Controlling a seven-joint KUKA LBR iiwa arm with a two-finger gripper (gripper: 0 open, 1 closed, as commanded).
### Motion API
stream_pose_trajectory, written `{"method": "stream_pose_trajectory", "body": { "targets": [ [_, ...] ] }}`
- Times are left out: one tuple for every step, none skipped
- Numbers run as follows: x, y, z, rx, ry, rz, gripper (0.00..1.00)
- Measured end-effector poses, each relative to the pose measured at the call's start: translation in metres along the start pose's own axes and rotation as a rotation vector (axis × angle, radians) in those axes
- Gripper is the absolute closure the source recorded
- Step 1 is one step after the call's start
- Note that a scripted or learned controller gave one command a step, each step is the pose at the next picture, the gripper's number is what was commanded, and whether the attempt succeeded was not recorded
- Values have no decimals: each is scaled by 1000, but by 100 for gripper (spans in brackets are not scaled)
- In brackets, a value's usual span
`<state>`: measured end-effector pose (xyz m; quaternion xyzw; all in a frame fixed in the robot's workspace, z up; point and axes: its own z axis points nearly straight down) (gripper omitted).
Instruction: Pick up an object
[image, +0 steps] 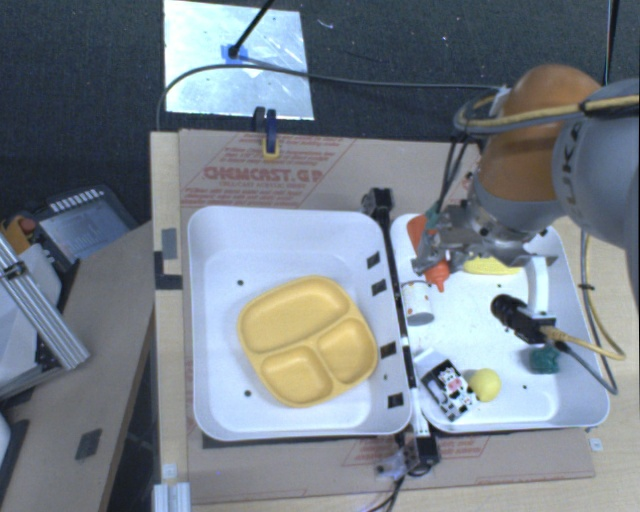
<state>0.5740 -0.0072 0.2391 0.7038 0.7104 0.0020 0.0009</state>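
Camera view: the arm's wrist hides the fingers (440, 262) over the right bin (575, 400) at 12 o'clock, beside an orange object (437, 272), grip unreadable.

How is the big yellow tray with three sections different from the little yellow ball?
The yellow three-section plastic tray is wide, flat and divided into hollows; the small yellow ball is round and much smaller. The tray lies in the left white bin; the ball sits in the right white bin, near its front edge beside a black-and-white object. Both are yellow, and both lie apart from the gripper.
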Motion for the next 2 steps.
{"method": "stream_pose_trajectory", "body": {
  "targets": [
    [44, 20, 12, 1, 0, 0, 100],
    [99, 48, 8, -1, 1, -1, 100]
  ]
}}
